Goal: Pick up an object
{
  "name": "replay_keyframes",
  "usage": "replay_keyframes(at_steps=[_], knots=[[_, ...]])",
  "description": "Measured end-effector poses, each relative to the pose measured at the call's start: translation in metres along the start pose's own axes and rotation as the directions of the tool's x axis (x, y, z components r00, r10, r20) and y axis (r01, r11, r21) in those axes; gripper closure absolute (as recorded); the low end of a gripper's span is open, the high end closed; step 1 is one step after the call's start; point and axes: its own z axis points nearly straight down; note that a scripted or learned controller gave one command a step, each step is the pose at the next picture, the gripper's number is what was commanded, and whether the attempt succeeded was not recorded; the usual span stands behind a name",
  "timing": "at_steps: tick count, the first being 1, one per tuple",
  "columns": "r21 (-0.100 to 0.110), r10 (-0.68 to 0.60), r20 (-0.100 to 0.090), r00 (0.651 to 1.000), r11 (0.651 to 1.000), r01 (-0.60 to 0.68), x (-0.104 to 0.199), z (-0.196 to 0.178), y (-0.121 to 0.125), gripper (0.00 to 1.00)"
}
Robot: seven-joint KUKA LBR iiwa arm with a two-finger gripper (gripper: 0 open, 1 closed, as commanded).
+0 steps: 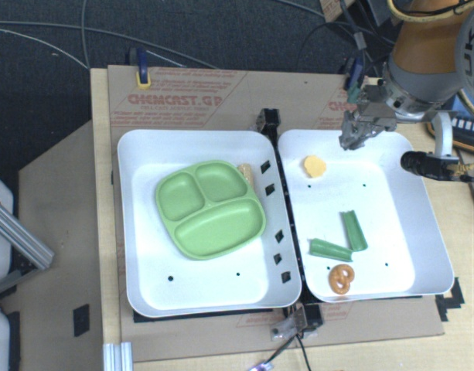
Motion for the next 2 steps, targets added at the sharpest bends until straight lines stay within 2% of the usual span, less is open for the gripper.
replay_keyframes(at_steps=[1, 2], knots=[[0.001, -0.001, 0.0, 1.0, 1.0, 0.001, 0.045, 0.011, -0.033, 1.0], [0.0, -0.001, 0.0, 1.0, 1.0, 0.001, 0.094, 0.026, -0.045, 1.0]])
